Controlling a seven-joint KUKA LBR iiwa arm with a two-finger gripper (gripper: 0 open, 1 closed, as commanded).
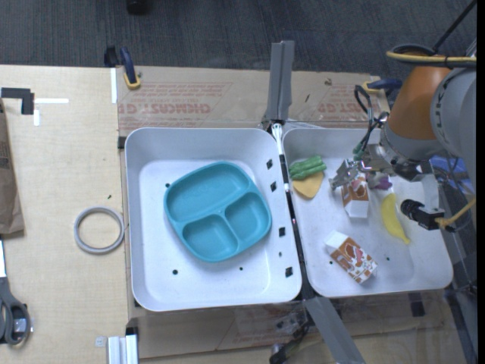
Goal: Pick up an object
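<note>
red print on cardboard sheet (227, 97), mirrored, illegible

Light bright, even, from above. White bins (144, 226) slightly overexposed, soft glare on rims. Shadows short, weak. Focus acceptable; small items grainy. Dark floor (227, 10) at top underexposed.

Left of pincer (350, 174): teal tray (218, 211), green pod (307, 166), tan wedge (308, 188). Below it: orange-white carton (352, 258). Yellow banana (393, 218) showing right; bins white (144, 226).
</note>
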